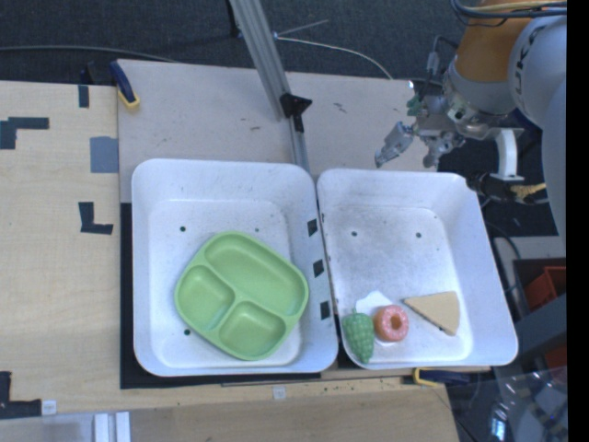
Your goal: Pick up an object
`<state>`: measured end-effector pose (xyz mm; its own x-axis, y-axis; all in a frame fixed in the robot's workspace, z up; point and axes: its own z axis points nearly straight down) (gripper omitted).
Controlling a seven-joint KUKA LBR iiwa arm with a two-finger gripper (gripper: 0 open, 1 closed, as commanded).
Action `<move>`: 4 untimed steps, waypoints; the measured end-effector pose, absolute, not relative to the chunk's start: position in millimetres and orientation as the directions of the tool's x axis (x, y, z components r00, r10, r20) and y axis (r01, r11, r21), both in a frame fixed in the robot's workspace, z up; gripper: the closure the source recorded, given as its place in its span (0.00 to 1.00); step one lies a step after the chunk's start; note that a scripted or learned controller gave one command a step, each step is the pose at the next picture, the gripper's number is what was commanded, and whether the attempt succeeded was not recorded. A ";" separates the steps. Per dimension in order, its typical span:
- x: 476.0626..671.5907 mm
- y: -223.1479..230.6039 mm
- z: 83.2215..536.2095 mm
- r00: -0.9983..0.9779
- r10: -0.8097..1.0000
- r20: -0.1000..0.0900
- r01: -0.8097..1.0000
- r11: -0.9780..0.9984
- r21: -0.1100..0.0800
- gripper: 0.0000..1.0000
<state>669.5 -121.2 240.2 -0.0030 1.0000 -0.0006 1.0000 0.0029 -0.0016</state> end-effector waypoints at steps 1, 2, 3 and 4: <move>669.4 -121.4 240.3 -0.002 1.000 -0.001 1.000 0.002 -0.002 0.00; 660.1 -125.8 190.1 -0.001 1.000 -0.001 1.000 0.001 -0.007 0.00; 657.9 -119.2 126.5 -0.002 1.000 0.000 1.000 0.002 -0.008 0.00; 657.6 -118.5 87.2 -0.003 1.000 -0.002 1.000 0.003 -0.002 0.00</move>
